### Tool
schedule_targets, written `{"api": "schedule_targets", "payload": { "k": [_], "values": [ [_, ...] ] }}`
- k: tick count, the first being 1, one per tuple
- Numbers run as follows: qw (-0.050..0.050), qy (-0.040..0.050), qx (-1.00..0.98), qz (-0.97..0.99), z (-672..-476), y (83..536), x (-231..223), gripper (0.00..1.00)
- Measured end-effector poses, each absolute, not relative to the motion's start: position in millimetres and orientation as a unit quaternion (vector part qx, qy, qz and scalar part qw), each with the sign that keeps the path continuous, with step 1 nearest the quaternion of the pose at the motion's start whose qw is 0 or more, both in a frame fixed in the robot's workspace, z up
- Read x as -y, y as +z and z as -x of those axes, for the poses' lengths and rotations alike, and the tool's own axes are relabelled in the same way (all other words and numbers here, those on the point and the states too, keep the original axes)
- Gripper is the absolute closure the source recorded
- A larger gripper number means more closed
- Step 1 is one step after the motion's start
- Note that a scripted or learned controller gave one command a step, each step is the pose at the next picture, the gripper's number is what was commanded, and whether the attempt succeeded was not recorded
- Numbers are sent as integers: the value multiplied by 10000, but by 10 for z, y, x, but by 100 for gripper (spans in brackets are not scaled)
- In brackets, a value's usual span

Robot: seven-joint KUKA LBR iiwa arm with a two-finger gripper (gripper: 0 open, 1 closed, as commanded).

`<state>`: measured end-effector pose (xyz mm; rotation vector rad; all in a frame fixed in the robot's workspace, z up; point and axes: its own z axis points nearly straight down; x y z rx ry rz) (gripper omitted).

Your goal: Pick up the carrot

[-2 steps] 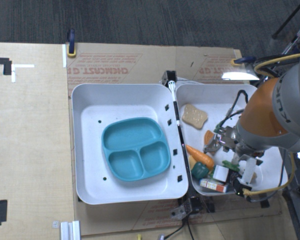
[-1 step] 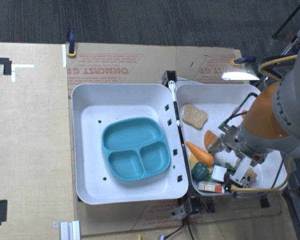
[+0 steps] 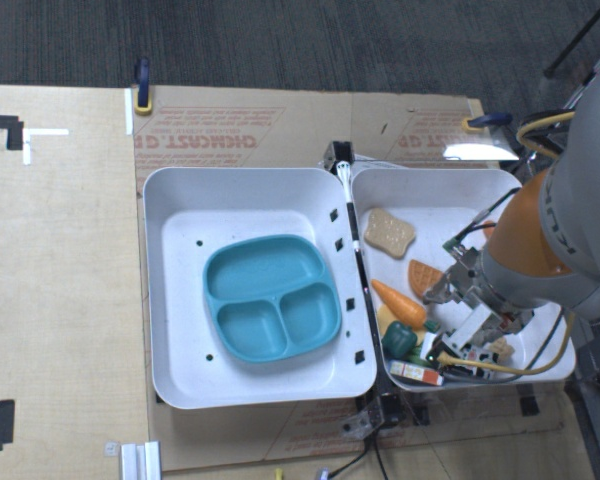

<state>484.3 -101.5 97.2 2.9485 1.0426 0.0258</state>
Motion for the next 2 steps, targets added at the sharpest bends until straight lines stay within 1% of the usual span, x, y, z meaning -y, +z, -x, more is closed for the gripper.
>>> {"api": "schedule_targets", "payload": {
  "k": [1,2],
  "values": [
    [-8,-14,-3463,-9381,-4786,1908,354,0],
    [-2,-10,-3051,-9523,-4792,1909,76,0]
  ]
}}
